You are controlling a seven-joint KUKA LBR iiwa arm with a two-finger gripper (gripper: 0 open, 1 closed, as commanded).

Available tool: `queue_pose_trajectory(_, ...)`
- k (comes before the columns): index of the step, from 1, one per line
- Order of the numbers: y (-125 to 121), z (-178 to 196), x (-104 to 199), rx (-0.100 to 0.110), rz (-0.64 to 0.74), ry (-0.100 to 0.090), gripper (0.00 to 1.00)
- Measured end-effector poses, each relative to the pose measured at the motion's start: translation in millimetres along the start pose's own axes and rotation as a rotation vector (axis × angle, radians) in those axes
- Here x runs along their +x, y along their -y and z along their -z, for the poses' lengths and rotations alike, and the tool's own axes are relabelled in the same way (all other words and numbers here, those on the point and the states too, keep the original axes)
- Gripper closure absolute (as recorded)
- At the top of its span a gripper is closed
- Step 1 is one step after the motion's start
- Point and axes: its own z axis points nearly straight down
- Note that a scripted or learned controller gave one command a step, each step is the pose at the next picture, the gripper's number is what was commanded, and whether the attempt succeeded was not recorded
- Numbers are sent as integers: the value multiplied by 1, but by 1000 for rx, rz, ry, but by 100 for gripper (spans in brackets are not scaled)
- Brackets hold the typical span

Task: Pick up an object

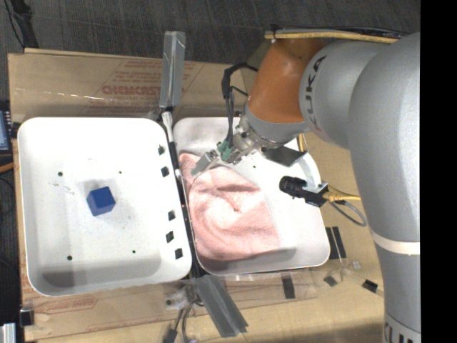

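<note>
A crumpled pink towel fills most of the right bin. A small blue cube lies in the left bin, left of its middle. My gripper hangs low over the towel's upper left corner, near the back of the right bin. It stands open, with one grey finger splayed out toward the divider between the bins. Nothing shows between the fingers. The wrist and its orange band hide the back right part of that bin.
The two bins meet at a dark hinged divider. A black cable plug hangs over the right bin beside the towel. The grey arm covers the right side of the bench. Brown cardboard lies under the bins.
</note>
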Motion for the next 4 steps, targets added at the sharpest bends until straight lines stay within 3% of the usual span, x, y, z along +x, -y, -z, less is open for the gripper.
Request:
queue_pose_trajectory(1,39,-95,-53,2,99,-2,0)
queue_pose_trajectory(2,38,-84,-52,2,103,-2,100)
queue_pose_trajectory(3,38,-84,-52,2,104,-2,0)
queue_pose_trajectory(4,29,-100,-54,0,95,0,0)
